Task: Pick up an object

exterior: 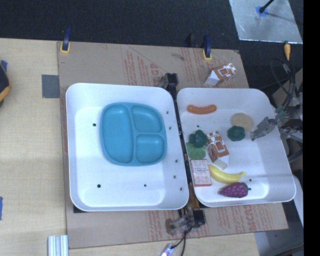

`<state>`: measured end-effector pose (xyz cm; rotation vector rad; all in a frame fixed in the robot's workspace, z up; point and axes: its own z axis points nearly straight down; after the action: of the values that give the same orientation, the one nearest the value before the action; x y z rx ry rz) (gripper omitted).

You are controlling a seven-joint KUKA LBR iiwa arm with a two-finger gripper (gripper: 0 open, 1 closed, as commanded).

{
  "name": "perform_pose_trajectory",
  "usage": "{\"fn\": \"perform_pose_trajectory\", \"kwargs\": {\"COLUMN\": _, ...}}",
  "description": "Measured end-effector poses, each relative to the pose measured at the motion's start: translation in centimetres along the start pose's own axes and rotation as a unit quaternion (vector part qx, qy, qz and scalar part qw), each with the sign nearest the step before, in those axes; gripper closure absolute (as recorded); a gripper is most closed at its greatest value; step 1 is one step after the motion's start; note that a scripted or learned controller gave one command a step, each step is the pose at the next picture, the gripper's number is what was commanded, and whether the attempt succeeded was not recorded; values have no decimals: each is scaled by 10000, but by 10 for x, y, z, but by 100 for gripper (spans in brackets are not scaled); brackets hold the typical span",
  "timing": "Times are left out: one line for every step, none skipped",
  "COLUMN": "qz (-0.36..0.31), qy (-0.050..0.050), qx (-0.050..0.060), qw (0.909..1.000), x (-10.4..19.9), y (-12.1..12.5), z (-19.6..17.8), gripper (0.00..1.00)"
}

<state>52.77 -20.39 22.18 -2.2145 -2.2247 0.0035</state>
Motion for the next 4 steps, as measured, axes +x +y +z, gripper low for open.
{"fn": "perform_pose_trajectory", "kwargs": {"qz": 1, "qy": -14, "qx": -82, "qw": 10000, "x": 65, "y": 43, "z": 111, "gripper": 0}}
{"fn": "perform_pose_trajectory", "kwargs": {"qz": -3, "qy": -3, "qx": -114, "qw": 9999, "x": 10, "y": 110, "z": 118, "gripper": 0}}
{"fn": "perform_pose_trajectory", "kwargs": {"qz": 13, "qy": -46, "qx": -166, "qw": 9999, "x": 23, "y": 66, "z": 117, "gripper": 0}}
{"fn": "perform_pose_trajectory", "kwargs": {"qz": 7, "qy": -50, "qx": -151, "qw": 9999, "x": 90, "y": 77, "z": 117, "gripper": 0}}
